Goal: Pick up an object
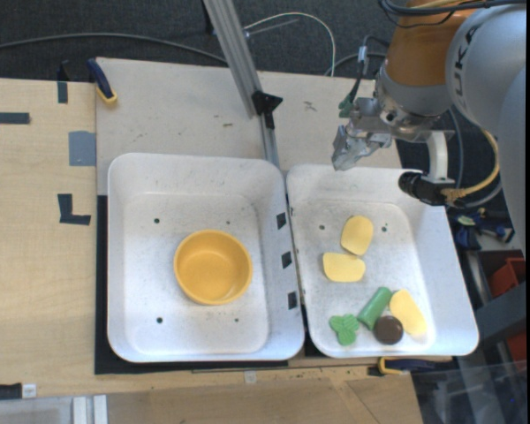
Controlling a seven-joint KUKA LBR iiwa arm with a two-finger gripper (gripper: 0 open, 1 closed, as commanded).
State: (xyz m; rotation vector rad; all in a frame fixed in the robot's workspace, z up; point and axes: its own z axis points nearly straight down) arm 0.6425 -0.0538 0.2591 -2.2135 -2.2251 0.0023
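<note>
Two shallow white plastic bins sit side by side on the surface. In the left bin (132, 237) lies a round yellow bowl (213, 266). In the right bin (442, 263) lie three pale yellow pieces (357, 234), a green cylinder (374, 307), a green lump (343, 328) and a brown ball (389, 329). Metal jaws (346, 155) hover above the right bin's far rim; I cannot tell whether they are parted or clenched.

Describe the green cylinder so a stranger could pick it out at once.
Look in the right bin, at its near end. The green cylinder lies at a slant between a green toy and a yellow piece, beside a brown ball. It alone is long and green.
</note>
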